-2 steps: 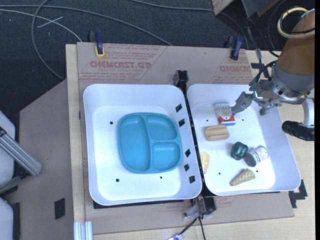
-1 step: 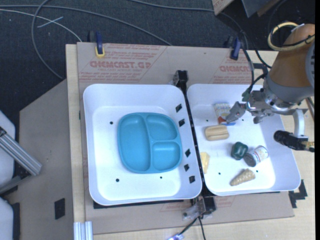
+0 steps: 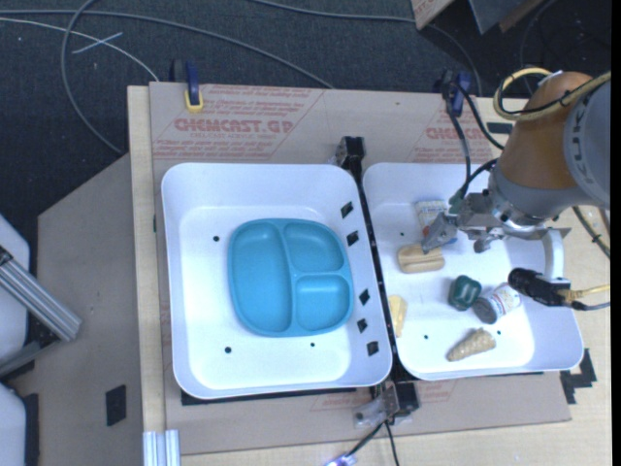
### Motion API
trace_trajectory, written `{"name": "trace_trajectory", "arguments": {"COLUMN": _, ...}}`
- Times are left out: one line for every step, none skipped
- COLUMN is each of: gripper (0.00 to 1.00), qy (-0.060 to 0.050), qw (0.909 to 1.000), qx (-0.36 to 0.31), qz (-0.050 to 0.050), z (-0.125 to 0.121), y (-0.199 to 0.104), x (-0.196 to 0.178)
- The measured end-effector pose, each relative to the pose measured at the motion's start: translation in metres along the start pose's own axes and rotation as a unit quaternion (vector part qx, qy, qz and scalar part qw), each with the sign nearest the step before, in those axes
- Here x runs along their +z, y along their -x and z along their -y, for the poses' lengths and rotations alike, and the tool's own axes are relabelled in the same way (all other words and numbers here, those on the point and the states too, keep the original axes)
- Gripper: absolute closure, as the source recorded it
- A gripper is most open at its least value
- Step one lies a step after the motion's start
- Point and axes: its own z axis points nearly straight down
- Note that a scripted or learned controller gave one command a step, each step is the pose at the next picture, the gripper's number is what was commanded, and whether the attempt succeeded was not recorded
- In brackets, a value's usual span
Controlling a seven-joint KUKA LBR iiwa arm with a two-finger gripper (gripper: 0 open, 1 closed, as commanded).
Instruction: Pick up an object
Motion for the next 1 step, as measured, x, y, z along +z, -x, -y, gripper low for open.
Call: {"name": "trace_trajectory", "arguments": {"gripper": 0.0, "qy": 0.003, "qw": 1.0, "qx": 0.001, "qz": 0.0, "z": -0.0012, "y": 0.0, "x": 0.0406}}
